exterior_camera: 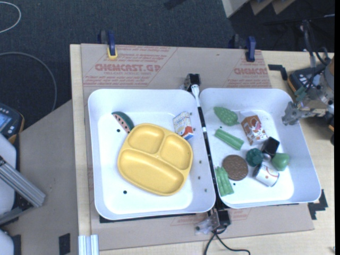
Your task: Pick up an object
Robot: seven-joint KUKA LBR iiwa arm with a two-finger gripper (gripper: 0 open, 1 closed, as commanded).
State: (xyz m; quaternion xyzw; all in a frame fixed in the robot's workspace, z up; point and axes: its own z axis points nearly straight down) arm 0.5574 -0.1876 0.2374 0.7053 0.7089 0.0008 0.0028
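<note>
Several toys (249, 150) lie left of gripper (291, 116).

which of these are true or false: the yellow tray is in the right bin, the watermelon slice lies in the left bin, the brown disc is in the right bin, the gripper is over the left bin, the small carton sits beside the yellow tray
1. The yellow tray is in the right bin. False: it lies in the left bin.
2. The watermelon slice lies in the left bin. True.
3. The brown disc is in the right bin. True.
4. The gripper is over the left bin. False: it is at the right bin's far right edge.
5. The small carton sits beside the yellow tray. True, at its upper right.
</note>
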